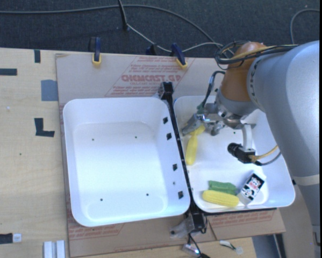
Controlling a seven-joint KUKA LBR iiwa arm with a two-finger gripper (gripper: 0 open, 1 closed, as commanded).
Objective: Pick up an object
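Observation:
In the right bin [279, 176], a long yellow banana-shaped object [192, 148] lies against the left wall. My gripper [201, 126] hangs low over its upper end. The jaws stand apart, one grey finger [190, 126] to the left of the yellow tip and the other to its right. They are not closed on it. Near the front of this bin lie a green piece [222, 186], a yellow corn cob [221, 199] and a small black-and-white box [252, 186].
The left bin [74, 144] adjoins the right bin along a black-clipped divider [176, 144]. The grey arm [290, 90] covers the right bin's back right corner. A black fitting with a hose [240, 151] hangs over the bin's middle.

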